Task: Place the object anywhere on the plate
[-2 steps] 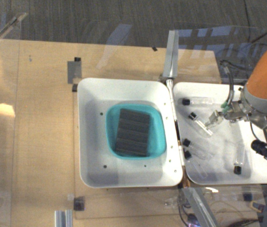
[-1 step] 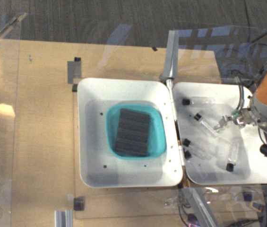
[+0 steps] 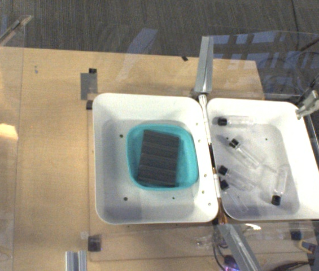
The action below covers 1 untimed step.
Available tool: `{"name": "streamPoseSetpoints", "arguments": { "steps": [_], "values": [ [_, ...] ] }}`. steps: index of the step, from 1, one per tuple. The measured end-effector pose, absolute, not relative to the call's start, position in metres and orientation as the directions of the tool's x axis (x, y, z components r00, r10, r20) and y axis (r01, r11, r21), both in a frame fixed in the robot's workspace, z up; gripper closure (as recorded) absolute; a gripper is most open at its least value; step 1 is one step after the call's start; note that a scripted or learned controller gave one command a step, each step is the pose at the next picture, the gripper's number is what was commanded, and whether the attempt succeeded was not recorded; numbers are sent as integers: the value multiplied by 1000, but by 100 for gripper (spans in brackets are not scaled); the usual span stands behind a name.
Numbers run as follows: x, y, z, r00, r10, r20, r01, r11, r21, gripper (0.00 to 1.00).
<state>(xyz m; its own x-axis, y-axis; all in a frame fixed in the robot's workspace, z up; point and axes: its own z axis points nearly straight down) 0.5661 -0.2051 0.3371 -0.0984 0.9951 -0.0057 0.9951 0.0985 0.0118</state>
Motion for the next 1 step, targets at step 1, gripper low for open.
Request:
{"name": "streamPoseSetpoints", "arguments": {
  "steps": [1],
  "values": [
    [489, -206, 350, 126, 992, -2, 992, -126, 9, 0]
  ]
}}
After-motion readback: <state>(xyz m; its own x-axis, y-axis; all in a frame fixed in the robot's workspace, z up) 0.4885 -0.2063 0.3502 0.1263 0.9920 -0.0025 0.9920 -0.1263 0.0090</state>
